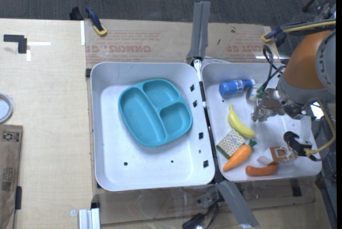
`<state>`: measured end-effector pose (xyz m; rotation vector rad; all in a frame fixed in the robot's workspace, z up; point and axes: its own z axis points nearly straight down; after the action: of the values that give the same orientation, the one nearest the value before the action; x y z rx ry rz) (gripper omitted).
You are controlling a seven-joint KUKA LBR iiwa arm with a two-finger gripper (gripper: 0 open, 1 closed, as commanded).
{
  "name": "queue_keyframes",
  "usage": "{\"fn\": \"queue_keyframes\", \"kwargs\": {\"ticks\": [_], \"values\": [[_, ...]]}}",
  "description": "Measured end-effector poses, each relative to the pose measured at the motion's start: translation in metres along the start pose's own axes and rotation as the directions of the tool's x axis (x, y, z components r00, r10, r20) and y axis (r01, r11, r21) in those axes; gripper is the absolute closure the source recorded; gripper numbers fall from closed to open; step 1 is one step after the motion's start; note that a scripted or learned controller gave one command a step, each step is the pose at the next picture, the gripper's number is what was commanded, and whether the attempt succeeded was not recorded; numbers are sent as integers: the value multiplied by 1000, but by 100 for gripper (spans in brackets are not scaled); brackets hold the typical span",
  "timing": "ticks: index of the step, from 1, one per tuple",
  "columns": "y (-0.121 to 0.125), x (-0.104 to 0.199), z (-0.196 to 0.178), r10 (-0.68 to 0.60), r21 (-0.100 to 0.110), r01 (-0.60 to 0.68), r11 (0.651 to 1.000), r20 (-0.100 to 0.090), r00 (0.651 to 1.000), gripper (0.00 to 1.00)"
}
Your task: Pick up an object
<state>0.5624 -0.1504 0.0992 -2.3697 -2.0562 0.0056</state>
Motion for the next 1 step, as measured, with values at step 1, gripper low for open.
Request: {"fn": "queue_keyframes", "kwargs": {"ticks": [1], "values": [[0,0,0,0,0,0,1000,0,1000,0]]}}
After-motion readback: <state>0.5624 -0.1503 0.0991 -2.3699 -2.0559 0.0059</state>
